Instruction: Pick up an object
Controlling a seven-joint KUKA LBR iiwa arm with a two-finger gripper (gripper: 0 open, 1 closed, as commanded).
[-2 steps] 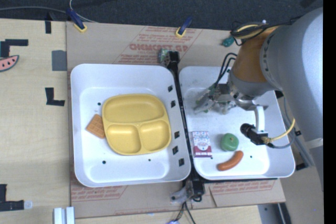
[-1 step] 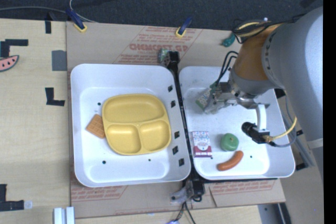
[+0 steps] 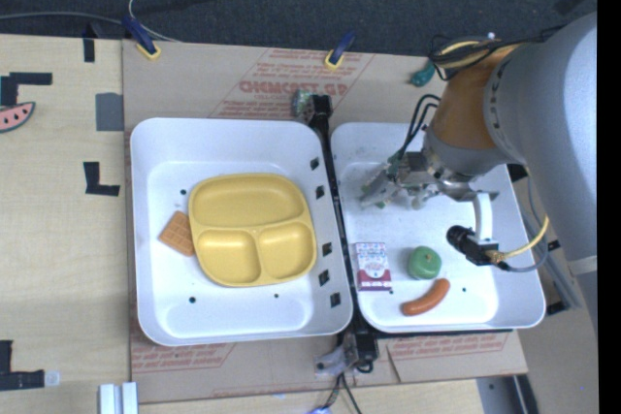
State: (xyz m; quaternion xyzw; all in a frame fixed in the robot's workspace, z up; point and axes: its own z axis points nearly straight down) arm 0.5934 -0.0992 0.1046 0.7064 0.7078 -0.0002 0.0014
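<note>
Right bin: small round green plastic fruit [image 3: 424,262] at 6 o'clock, upright. Orange-red plastic sausage [image 3: 425,297] just below it, lying tilted. Flat red-and-white printed card packet [image 3: 373,267] at 7 o'clock. Left bin: yellow three-compartment plastic tray [image 3: 252,228] centre; tan waffle-textured cracker [image 3: 177,233] touching its 9 o'clock edge.

Two white bins sit side by side: the left bin [image 3: 155,238] and the right bin [image 3: 505,305]. The left one holds one yellow plate [image 3: 252,228] and one cracker [image 3: 177,233]. The right one holds one sausage [image 3: 425,297], one green ball [image 3: 423,261] and one small packet [image 3: 373,267].
</note>
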